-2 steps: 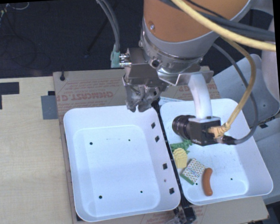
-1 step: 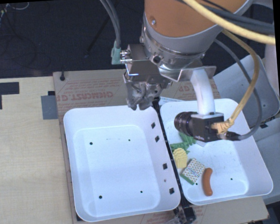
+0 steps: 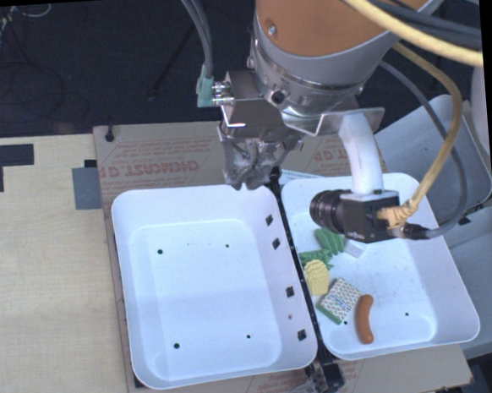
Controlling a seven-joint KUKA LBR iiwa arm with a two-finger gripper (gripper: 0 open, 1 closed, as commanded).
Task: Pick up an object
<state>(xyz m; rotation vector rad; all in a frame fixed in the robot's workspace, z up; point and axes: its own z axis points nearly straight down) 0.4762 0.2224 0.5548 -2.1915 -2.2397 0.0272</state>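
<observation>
We see two shallow white plastic bins side by side on the desk. The left white bin (image 3: 202,288) shows a bare floor with small dark holes. The right white bin (image 3: 424,304) holds four small things, all near its left wall: one green leafy toy piece (image 3: 328,242) near the black camera block, one yellow corn-like toy (image 3: 317,275) just below it, one flat checkered packet with a green edge (image 3: 339,298) beside that, and one orange-red sausage-shaped toy (image 3: 365,318) lying lower right of the packet. The grey metal claw (image 3: 250,167) hangs over the far rim where the bins meet, above the divider; we cannot tell whether it is spread or pressed together, and nothing is visible between it. The desk (image 3: 42,292) is light wood with brown printed cardboard (image 3: 158,156) under the bins. Dark cables run behind.
</observation>
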